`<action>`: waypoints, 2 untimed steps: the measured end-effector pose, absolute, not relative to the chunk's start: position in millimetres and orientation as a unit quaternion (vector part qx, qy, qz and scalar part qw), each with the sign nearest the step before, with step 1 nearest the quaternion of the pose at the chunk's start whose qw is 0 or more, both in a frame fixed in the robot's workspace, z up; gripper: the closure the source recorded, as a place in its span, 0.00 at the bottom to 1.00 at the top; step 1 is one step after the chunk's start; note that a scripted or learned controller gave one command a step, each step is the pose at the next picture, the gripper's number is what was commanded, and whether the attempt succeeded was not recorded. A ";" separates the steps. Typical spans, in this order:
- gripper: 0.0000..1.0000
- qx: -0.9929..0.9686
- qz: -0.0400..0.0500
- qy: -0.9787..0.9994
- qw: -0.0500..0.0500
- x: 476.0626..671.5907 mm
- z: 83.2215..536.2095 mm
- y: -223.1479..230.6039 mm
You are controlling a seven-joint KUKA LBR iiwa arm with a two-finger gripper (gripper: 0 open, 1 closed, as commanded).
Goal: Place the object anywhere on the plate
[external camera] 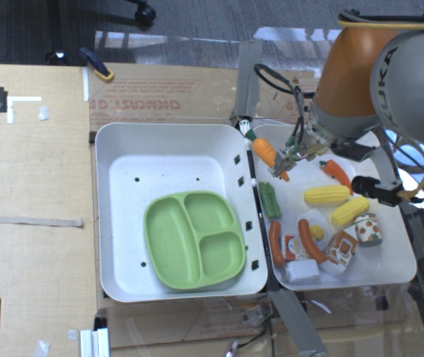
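Here, pale wood bench (26,169), grey carpet (197,6); pincer (285,163) over right bin (398,266), grip seemingly unreadable; green plate (195,238)

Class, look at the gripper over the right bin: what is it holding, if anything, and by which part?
It cannot be told: the gripper hangs beside a small orange toy carrot, with nothing clearly between it.

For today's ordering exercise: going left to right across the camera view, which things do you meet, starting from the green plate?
green plate → green pod → gripper → yellow corn cob → small white cupcake
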State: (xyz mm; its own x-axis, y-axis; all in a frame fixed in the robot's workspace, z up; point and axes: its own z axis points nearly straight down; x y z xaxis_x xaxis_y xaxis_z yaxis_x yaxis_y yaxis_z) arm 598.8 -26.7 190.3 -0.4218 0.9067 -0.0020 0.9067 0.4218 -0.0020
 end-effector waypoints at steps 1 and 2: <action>1.00 0.486 -0.001 0.874 0.000 563.6 226.1 15.5; 1.00 0.461 -0.001 0.887 0.000 522.3 239.1 87.7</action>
State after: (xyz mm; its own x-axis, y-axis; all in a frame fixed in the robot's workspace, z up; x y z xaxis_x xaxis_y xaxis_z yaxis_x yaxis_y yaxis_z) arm 522.3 87.7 239.1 -0.5747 0.8184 -0.0004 0.8184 0.5747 -0.0019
